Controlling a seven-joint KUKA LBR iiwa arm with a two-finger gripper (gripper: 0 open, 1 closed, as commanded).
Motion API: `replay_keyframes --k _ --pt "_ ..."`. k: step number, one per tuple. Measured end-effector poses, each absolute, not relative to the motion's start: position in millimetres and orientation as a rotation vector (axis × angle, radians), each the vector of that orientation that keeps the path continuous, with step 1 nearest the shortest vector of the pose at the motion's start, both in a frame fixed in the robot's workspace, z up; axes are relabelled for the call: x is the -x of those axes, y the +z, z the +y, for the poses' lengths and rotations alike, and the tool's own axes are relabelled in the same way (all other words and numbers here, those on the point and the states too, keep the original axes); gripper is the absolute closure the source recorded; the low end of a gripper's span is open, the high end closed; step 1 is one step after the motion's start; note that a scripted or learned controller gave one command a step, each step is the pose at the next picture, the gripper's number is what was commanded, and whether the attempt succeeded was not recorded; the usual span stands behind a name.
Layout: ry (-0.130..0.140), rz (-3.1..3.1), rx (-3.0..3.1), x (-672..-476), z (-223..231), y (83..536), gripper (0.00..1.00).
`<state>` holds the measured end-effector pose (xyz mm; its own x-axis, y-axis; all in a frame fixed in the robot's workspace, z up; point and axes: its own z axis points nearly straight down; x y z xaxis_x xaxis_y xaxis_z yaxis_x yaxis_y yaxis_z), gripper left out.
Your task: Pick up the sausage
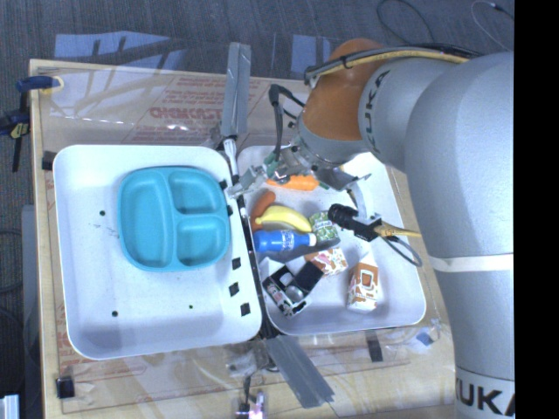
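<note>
From the overhead camera view, the grey arm with its orange band (336, 103) reaches in from the right and bends down over the far end of the right shallow white bin (397, 308). Its tool (286, 166) sits low at that bin's far left corner, close to the divider between the bins; whether it is open or closed I cannot tell, as the wrist hides most of it.

The sausage, a short reddish-brown curved piece (261, 203), lies in the right bin just below the tool and slightly to its left, near the bin's left wall. It is apart from the tool, not gripped. An orange carrot-like piece (301, 182) lies just beside the tool on its right. A yellow banana (284, 217) touches the sausage's near side, with a blue bottle (281, 241) just below it.

The left white bin (87, 321) on the surface holds a light blue divided plastic tray (173, 218).
</note>
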<state>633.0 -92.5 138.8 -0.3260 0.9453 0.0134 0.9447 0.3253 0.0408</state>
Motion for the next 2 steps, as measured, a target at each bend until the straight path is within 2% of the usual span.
replay_keyframes --k 1,2 --pt "0.068 2.586 -1.749 -634.1 -93 139 0.0" --pt "-0.001 2.566 -1.815 -571.7 -73 192 0.0"
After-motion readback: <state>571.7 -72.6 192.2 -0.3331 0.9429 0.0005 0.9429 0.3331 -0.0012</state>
